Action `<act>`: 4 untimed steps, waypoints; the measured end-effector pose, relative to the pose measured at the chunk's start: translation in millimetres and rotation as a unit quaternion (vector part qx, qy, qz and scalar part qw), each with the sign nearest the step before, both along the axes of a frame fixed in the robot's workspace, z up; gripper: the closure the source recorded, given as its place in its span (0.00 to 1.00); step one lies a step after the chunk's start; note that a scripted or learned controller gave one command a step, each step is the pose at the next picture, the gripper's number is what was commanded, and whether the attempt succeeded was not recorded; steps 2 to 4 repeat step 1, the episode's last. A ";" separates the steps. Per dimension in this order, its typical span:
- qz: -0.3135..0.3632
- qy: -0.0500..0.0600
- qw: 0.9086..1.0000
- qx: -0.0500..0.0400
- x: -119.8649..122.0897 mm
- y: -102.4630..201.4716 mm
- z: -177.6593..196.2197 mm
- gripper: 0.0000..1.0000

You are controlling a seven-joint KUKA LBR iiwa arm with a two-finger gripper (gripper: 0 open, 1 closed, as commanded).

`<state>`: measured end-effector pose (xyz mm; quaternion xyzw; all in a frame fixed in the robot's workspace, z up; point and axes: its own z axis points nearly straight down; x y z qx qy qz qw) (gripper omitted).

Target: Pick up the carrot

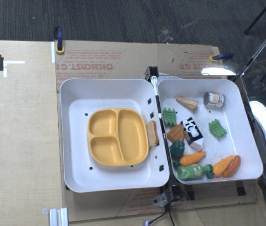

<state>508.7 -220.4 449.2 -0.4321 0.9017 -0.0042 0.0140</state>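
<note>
Waiting at the start, you are looking at the carrot [192,158] lying in the right bin [246,126], beside a green bottle [191,172]; next you're reaching down over it.

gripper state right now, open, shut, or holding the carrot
gripper: cannot be told from this view.
The carrot lies loose in the right bin, with nothing gripping it.
</note>
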 end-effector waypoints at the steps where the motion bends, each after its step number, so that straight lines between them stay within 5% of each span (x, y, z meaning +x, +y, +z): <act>1: 0.000 0.000 1.000 0.000 0.1 0.2 -0.1 0.00; 4: 0.000 0.000 1.000 0.000 0.1 0.2 -0.1 0.00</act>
